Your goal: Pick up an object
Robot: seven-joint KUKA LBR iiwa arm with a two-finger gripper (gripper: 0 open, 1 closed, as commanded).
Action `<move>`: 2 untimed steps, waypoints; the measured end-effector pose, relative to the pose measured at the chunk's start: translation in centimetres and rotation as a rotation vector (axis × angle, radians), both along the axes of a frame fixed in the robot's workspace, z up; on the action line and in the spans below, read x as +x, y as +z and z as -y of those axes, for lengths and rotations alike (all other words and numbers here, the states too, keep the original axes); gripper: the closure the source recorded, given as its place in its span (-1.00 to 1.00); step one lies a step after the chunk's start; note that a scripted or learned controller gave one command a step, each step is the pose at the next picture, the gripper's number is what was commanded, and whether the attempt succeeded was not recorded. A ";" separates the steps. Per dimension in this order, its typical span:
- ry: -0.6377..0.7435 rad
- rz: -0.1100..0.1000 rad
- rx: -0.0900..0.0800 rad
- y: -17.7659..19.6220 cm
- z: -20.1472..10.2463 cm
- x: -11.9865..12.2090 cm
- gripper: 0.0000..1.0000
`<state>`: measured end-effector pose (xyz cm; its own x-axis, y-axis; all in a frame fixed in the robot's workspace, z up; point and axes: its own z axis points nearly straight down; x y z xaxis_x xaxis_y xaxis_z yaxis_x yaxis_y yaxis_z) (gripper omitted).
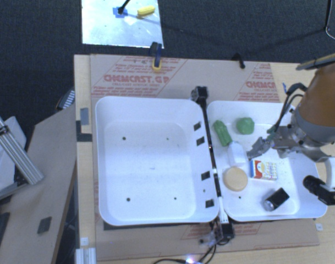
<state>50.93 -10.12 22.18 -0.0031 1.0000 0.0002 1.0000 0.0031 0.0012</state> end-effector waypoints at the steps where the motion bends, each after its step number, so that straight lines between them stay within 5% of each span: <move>1: 0.002 0.003 0.000 1.1 0.0 0.1 1.00; 2: 0.003 -0.003 0.001 -2.1 -2.8 0.3 1.00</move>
